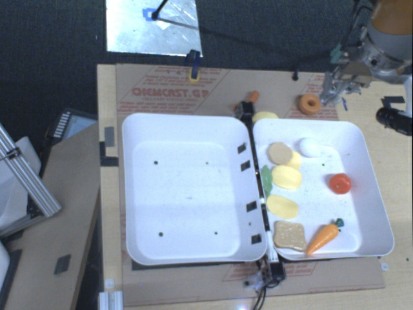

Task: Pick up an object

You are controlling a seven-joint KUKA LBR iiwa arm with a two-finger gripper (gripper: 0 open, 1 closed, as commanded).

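Note:
My gripper [330, 90] hangs at the far right, beyond the back edge of the right bin [361, 144], over the bare bench. An orange ring-shaped donut [310, 104] lies on the bench just to its left, apart from it. In the right bin lie a white egg [311, 147], a tan round cookie [280, 152], two pale yellow pieces [287, 177] [282, 206], a red tomato [340, 183], a slice of toast [290, 236], a carrot [322, 237] and a thin green piece [266, 176]. Nothing shows in the gripper.
The left bin [187, 186] stands beside the right one, joined along black clips. A yellow piece [264, 116] and a small orange thing [253, 97] lie on the bench behind the bins. A shiny metal sheet [151, 18] lies at the far left.

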